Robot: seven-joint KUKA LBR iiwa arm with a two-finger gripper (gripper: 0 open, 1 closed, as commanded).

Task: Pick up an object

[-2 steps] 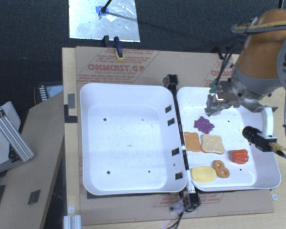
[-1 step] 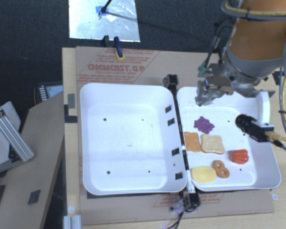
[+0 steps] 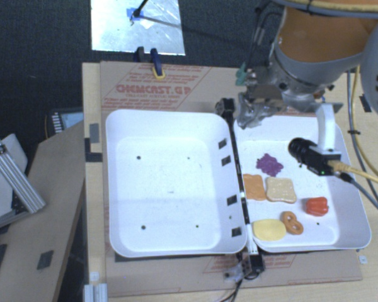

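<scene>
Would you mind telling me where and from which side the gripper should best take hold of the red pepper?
Probably straight from above, across the red pepper's short width. It lies alone near the right bin's right wall, apart from the toast and pretzel, leaving room for fingers on either side.

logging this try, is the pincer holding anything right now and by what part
Nothing shows between the fingers of the pincer, which hangs over the far edge of the right bin. The purple grapes and toast slice lie apart from it.
</scene>
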